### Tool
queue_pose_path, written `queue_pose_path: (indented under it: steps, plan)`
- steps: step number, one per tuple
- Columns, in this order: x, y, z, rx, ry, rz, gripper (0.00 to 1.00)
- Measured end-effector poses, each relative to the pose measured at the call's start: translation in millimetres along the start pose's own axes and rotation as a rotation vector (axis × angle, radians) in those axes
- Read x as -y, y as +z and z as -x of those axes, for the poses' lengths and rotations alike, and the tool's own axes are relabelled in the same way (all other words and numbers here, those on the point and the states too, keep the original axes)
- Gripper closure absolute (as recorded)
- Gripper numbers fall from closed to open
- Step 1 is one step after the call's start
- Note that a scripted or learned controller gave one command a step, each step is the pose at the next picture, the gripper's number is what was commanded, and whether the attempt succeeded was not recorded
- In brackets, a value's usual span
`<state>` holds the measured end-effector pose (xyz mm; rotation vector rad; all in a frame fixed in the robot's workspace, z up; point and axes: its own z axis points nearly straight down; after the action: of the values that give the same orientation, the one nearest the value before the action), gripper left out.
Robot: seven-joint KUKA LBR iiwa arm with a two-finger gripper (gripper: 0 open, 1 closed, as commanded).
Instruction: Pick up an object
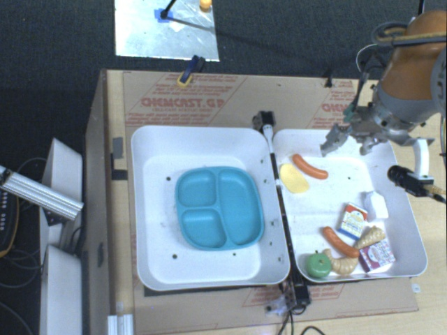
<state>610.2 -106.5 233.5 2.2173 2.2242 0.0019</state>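
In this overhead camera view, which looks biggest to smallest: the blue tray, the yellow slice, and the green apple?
1. Blue three-compartment plastic tray, by far the largest.
2. Flat yellow slice.
3. Small green toy apple, only slightly smaller than the slice; it's close.

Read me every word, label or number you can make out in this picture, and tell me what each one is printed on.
"CHEMCAST GP": red print on the brown board under the bins, left of centre; the last letters are unsure.
More red print on the same board at the right, by the gripper: too blurred to read.
Small carton in the right bin: coloured label, too small to read.
Small packet near that bin's front corner: print too small to read.
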Motion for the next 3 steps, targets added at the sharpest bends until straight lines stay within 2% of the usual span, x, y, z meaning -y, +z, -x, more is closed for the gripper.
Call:
queue_pose_path:
  steps: [1,2,3]
  plan:
    - [-27.6,36.2,16.6,0.001,0.002,0.000,0.00]
    - [-30.7,88.0,12.2,0.000,0.000,-0.001,0.00]
    - [-26.0,116.3,13.6,0.001,0.002,-0.001,0.00]
